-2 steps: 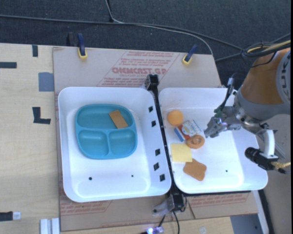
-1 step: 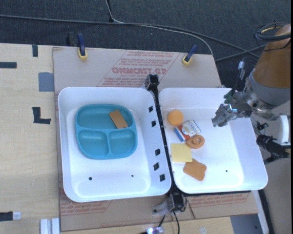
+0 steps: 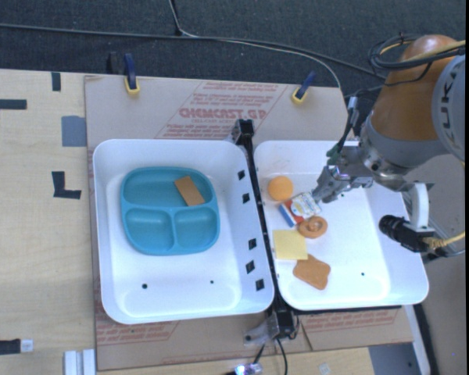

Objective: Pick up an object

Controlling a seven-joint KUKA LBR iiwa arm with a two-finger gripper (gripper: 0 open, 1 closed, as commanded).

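claw (image 3: 322,194) state: cannot be told | packet (image 3: 303,206) seen just beside claw | donut (image 3: 313,226) below | orange (image 3: 280,188) left

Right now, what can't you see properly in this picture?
- Gripper: its fingers are small and blurred in the camera view, so open or shut is unclear.
- Small white packet: the gripper tip sits right by it; touching or not is unclear, and its print is too small to read.
- Arm: cut off by the right edge.
- Brown piece in the blue tray: too small to identify.
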